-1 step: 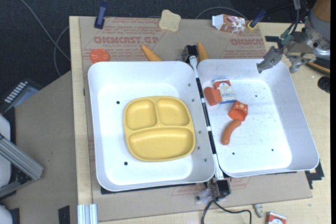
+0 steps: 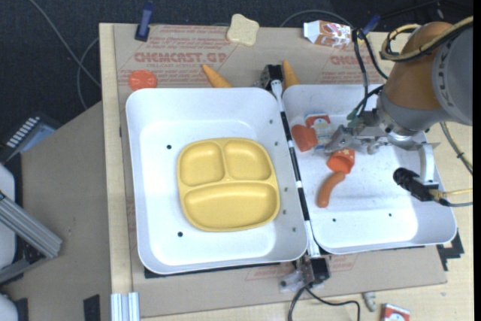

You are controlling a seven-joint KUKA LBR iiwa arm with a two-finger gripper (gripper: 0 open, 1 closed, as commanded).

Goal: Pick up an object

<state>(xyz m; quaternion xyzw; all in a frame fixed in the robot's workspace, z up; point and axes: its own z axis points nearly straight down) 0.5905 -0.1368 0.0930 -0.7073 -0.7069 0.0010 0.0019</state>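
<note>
Over the right-hand white bin, the hand hovers above a small orange cup; finger state unclear. Next: descend and grip.

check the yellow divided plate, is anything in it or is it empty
Empty. The yellow divided plate lies flat in the left bin, and all three compartments show bare yellow.
</note>
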